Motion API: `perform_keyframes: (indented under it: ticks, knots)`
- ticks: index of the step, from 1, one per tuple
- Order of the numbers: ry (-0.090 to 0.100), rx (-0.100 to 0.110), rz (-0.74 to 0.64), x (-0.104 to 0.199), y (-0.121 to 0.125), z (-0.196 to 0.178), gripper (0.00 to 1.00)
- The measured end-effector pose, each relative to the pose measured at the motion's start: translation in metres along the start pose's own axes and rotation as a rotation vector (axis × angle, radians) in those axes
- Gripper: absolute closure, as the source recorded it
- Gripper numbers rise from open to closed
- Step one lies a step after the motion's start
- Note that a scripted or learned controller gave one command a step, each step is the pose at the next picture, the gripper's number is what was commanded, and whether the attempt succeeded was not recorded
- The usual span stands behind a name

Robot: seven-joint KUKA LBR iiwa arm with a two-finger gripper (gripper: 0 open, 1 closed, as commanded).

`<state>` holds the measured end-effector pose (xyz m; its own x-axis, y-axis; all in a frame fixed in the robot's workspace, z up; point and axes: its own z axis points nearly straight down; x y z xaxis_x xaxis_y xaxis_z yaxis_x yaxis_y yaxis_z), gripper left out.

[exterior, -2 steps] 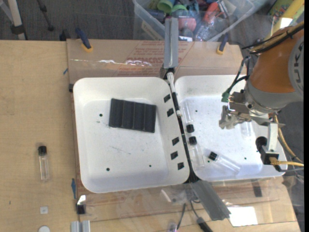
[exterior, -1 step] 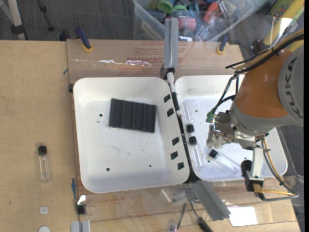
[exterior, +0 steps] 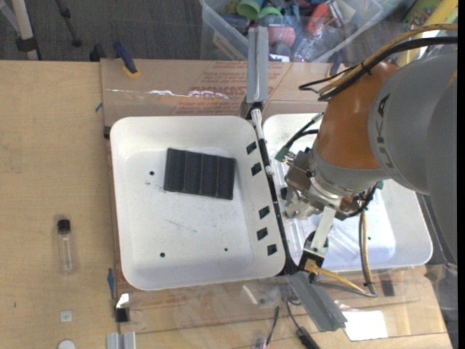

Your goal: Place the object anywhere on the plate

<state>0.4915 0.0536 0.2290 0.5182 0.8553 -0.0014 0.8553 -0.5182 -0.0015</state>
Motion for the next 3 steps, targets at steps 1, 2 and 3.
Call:
perform_keyframes:
  ticks: [1,2,3]
  knots:
    - [-0.001,0.002,0.238,0.07,-0.058,0.023,1.0]
    - [-0.001,0.0,0.378,0.137,-0.098,0.051,1.0]
    - [0.0,-0.001,-0.028,0.189,-0.018,0.019,1.0]
